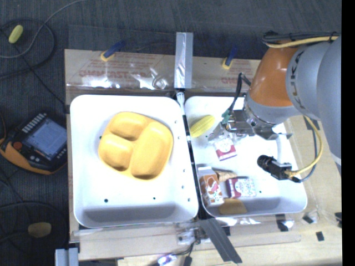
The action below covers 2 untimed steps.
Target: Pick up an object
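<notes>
- My claw [228,127]: low in the right bin [297,201]; grip state cannot be told.
- Nearest target: small red-and-white packet [225,149], just below it.
- Risk: yellow piece [201,124] crowds 1 side; could foul the grasp.

**One fixed overhead view of the bench**

I have a single camera, mounted above the bench and tilted down across both white bins: left bin [83,165], right bin [288,201]. It sits high enough to show surrounding floor. The arm [302,76] enters from the right.
</notes>
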Available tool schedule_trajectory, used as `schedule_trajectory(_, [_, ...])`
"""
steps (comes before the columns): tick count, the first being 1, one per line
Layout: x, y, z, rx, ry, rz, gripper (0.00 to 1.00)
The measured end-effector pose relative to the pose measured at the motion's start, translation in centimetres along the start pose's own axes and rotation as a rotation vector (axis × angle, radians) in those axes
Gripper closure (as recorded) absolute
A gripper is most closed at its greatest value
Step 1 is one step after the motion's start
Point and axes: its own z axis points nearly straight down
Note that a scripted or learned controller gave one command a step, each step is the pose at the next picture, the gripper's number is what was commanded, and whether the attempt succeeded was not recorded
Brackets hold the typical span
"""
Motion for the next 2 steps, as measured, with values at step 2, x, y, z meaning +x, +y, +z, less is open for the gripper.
schedule_trajectory(2, [4.2, -2.2, -3.0, 0.001, 0.001, -0.019, 1.0])
